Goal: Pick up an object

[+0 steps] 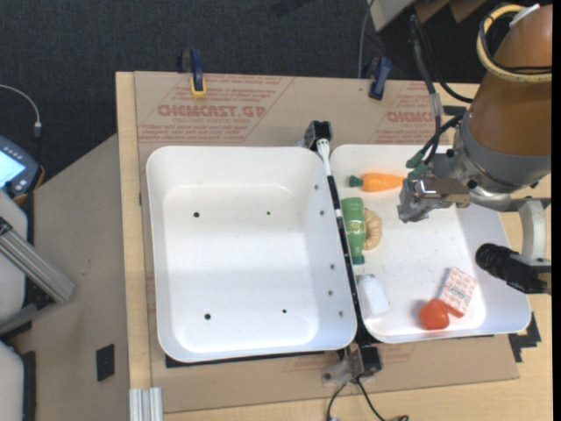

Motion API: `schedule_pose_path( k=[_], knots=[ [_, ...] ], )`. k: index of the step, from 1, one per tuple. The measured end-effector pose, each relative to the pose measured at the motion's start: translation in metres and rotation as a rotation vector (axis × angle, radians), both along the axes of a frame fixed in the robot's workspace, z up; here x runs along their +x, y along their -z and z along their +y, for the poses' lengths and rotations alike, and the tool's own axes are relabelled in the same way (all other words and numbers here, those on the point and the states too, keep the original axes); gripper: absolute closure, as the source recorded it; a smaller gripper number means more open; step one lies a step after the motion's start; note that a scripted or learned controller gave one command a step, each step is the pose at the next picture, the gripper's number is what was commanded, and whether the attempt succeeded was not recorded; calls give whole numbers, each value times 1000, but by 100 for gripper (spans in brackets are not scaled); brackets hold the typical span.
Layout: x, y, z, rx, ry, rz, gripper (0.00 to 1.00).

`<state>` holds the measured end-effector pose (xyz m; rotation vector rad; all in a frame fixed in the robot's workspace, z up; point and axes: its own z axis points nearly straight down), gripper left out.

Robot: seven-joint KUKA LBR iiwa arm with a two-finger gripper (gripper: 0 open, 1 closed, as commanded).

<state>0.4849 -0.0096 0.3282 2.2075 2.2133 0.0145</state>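
Note:
My gripper [412, 207] hangs over the right bin [491, 235], just right of an orange carrot [379, 181] near the bin's back edge. A green bottle [353, 228] lies along the bin's left wall, with a tan curved piece [374, 229] beside it. A small white object [375, 295] lies further forward. At the front sit a red ball-like object [434, 315] and a small pink-and-white box [458, 289]. I see nothing between the fingers.
The left bin [237, 253] sits beside the right one, sharing a black divider rail [337, 235]. Blue clamps [195, 68] hold the cardboard base at the back. A black part [513, 266] of the arm overhangs the right bin's right edge.

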Motion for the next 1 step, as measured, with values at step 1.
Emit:
schedule_pose_path(
  k=[1],
  knots=[
    [1, -10, 0, -1, 0, -2, 100]
  ],
)
